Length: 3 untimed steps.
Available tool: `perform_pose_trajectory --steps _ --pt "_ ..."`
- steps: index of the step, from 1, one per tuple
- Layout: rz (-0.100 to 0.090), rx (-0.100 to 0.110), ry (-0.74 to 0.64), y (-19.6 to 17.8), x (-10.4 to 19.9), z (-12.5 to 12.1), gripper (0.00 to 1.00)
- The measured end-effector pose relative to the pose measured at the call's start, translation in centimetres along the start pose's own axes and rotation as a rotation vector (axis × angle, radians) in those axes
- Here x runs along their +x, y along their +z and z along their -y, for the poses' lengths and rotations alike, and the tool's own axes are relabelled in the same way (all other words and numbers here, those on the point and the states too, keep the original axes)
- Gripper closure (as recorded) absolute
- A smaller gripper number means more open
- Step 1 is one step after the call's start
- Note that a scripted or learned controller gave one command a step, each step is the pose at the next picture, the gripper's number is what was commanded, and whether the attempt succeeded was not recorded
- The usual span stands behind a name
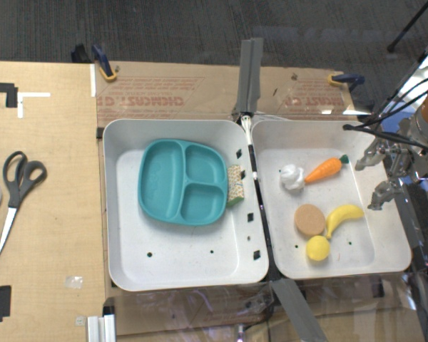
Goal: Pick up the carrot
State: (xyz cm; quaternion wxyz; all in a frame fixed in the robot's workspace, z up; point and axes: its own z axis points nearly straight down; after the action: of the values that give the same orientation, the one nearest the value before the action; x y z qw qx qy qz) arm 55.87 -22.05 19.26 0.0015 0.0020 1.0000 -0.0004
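The camera view looks down on a pale wooden bench (50,262) bearing two shallow white bins side by side. In the right bin (364,258) the carrot (323,169) lies toward the far side, orange with a small green top, tilted so that its green end points right and slightly farther away while its narrow tip points left and nearer. Just beside that tip sits a small white crumpled object (292,178), very close to the carrot, though whether they touch is hard to tell. Nearer in the same bin lie a round tan disc (309,219), a yellow banana (342,218) curving just to its right, and a lemon (317,249) in front of them (the lemon sits right against the disc's near edge). The left bin (121,262) holds a teal divided plate (183,182) with three compartments, and a speckled sponge (235,184) stands against the plate's right edge. The gripper (381,177) hangs at the right rim of the right bin, its metal fingers (380,194) pointing left into the bin, apart from the carrot and with nothing between them; they appear spread, released. Above it the arm (422,134) shows with dark cables. On the bench to the left lie black-handled scissors (16,191), well apart from the bins. Blue clamps (103,61) pin brown cardboard (171,91) at the far side.
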Motion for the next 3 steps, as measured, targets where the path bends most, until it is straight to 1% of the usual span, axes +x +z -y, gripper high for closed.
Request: perform_pose_trajectory --steps 1,2,3 --pt "0.001 0.000 -0.068 6.7 -7.6 0.1 0.00" --pt "-0.001 0.001 0.489 10.0 -10.0 -3.2 0.00" --pt "0.007 0.003 0.484 8.8 -10.3 -3.4 1.00"
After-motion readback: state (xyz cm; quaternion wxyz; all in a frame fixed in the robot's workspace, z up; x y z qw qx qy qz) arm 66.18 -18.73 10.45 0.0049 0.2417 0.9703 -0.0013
